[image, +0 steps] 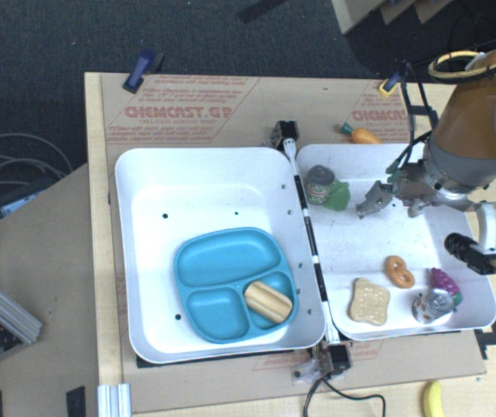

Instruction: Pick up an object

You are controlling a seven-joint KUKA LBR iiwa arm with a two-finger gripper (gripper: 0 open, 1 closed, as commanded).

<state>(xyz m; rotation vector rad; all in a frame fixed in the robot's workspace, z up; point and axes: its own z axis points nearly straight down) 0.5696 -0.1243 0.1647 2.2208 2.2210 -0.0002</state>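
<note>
Two shallow white bins sit side by side on the bench. The left bin (pixel 143 233) holds a blue divided plate (pixel 230 281), and a tan bread roll (pixel 268 301) lies in the plate's lower right compartment. The right bin (pixel 352 250) holds the loose things: a grey can (pixel 320 182) touching a green piece (pixel 339 195) near the upper left corner, a cracker-like slice of toast (pixel 370 302) by the near edge, a small brown doughnut (pixel 399 272) just beside it, and a purple bunch of grapes (pixel 443 281) next to a shiny roundish object (pixel 431 306) that is too blurred to name. The gripper (pixel 376 201) hangs low over the upper part of the right bin, well apart from every item there; its fingers look spread a little, with nothing between them.
</note>
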